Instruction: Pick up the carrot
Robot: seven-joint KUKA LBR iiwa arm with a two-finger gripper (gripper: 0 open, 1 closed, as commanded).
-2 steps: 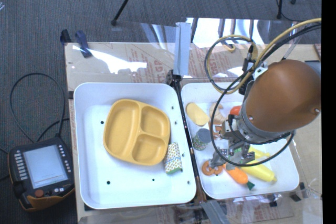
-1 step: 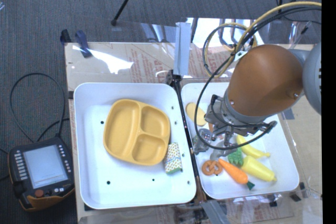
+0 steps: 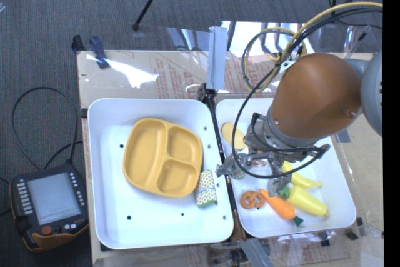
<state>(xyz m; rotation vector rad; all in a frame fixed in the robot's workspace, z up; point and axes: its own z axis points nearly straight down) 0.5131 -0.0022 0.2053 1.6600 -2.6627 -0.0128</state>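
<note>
We see the gripper (image 3: 265, 162) hanging low over the right-hand bin (image 3: 345, 187), beneath the arm's orange band (image 3: 315, 97), but its metal parts are tangled with cables and we cannot tell how it stands or whether it has hold of anything.

Just below it and slightly to the right lies the carrot (image 3: 279, 205), orange with a green tip at its lower-right end, resting on the bin floor. Touching the carrot's left end is a small brown pretzel (image 3: 252, 199). To the right of the carrot are two yellow pieces that look like corn cobs or peppers (image 3: 306, 197), one above the other. Up and to the left of the gripper sits a pale yellow oval slice (image 3: 233, 134) near the bin's wall.

Further left, the other white bin (image 3: 103, 197) holds a yellow divided plate (image 3: 164, 157) with three compartments. A small patterned packet (image 3: 205, 188) lies against the plate's lower-right edge, close to the wall between the two bins.
</note>
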